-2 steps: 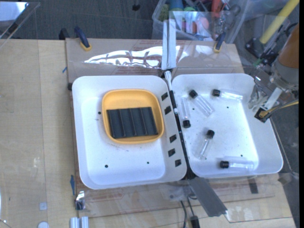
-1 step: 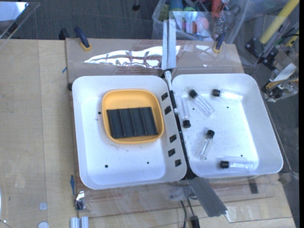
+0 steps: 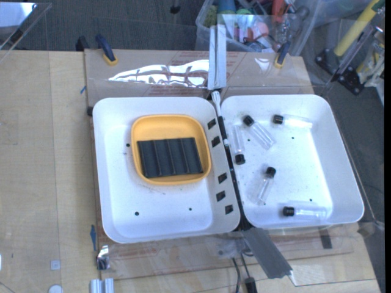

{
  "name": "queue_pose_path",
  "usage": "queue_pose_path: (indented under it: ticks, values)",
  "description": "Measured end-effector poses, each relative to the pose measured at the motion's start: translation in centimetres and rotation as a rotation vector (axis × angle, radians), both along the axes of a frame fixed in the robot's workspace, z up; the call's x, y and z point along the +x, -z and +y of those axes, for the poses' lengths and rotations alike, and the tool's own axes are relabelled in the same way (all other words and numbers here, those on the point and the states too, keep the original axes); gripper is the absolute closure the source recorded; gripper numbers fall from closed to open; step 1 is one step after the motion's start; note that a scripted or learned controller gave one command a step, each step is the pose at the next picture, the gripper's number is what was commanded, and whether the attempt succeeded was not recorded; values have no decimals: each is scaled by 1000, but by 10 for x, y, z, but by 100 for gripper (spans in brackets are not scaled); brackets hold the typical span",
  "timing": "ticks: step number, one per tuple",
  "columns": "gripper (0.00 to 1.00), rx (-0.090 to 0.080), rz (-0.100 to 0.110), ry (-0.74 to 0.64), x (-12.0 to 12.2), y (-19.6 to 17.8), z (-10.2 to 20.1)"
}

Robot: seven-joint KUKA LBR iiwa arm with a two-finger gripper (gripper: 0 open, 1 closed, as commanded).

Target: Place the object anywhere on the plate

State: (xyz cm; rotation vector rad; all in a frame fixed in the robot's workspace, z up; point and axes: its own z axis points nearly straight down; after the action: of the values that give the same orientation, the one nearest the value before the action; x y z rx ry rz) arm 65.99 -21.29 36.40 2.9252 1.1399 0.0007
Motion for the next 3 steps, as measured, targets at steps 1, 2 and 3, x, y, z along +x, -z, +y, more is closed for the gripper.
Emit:
queue_pose_path:
  ticks: [1,2,3]
  values:
    - [100,-2,-2,-302,-1,-71,-2]
    - [100,-4,-3,-647,8,-71,8]
    - [100,1,2,-989,-3,-72,-4]
